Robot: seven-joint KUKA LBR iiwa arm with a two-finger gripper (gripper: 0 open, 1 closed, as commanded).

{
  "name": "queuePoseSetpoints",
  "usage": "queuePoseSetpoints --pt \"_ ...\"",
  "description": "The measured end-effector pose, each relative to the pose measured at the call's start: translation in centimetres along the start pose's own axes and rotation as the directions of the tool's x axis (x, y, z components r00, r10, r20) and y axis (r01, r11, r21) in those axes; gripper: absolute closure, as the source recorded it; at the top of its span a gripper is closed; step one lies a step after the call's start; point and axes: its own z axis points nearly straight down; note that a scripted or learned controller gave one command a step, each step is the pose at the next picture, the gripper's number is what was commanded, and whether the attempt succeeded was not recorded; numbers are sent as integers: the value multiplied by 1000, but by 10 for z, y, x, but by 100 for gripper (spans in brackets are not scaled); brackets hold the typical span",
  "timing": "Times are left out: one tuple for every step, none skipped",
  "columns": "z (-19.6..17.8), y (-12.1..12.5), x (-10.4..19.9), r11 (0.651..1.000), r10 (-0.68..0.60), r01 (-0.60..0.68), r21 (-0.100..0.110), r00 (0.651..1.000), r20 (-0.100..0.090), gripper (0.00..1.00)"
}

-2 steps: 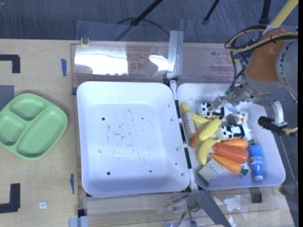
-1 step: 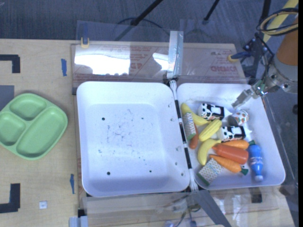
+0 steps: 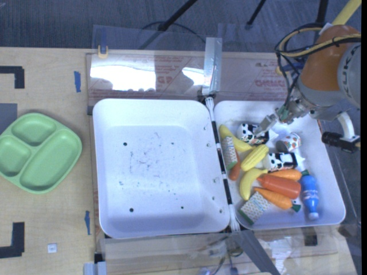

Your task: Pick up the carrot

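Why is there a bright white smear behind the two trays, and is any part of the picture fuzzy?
In the camera view, the smear is lamp glare on the clear plastic sheet; the gripper and the small toys around it look soft, while the green plate is sharper.

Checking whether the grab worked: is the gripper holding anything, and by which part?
Cannot be told. The gripper hangs over the right bin near a black-and-white toy; the carrots lie apart from it.
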Motion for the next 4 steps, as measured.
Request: queuePoseSetpoints --pt "-18 -3 50 983 -181 181 14 983 -17 0" --pt "-35 -23 55 980 -200 200 14 980 -17 0" --pt "11 -17 52 893 -450 450 5 893 -14 0" --pt "21 -12 62 802 -597 597 1 802 1 0"
